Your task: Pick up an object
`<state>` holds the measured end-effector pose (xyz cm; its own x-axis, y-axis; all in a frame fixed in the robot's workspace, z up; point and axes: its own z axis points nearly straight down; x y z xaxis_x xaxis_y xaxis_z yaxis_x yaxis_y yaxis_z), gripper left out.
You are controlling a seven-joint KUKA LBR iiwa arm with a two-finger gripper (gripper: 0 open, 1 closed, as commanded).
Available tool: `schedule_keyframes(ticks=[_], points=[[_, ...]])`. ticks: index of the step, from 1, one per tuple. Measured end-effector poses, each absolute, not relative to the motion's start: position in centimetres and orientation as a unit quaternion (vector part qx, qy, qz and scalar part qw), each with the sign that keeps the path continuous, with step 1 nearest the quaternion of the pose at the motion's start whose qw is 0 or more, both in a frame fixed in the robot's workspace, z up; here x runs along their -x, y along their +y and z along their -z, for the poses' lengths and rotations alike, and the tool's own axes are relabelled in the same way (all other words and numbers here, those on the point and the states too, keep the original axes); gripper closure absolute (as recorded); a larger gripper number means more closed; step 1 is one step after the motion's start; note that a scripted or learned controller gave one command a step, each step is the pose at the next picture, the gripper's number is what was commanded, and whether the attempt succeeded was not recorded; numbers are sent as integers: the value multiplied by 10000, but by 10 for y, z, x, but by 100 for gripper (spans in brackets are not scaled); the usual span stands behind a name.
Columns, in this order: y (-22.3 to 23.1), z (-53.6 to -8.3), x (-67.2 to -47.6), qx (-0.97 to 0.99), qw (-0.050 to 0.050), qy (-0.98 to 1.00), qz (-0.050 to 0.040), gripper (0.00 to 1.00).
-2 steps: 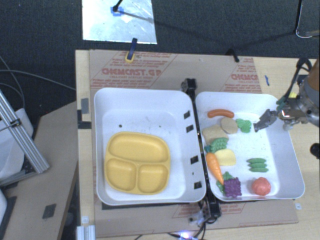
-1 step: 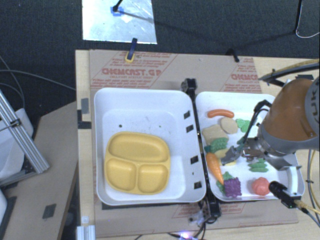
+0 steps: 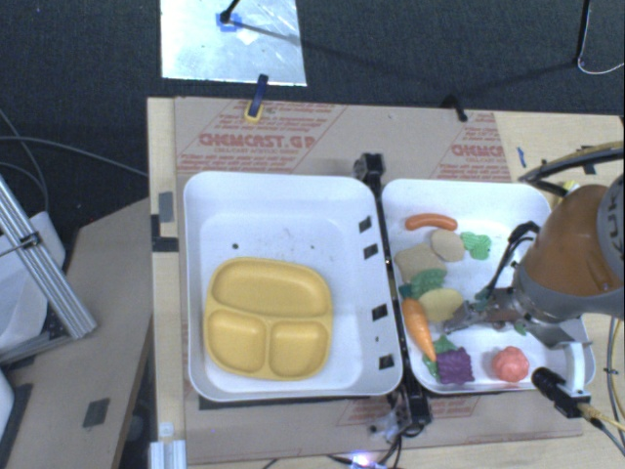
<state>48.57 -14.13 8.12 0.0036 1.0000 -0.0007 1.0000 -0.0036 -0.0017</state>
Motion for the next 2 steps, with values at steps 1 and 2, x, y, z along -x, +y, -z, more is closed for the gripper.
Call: schedule_keyframes(ticks=[1, 2], points=[[-103, -98, -539, 7041, -20, -7101, 17, 0], [-145, -83, -484, 7080, 12, -7062, -9, 0]])
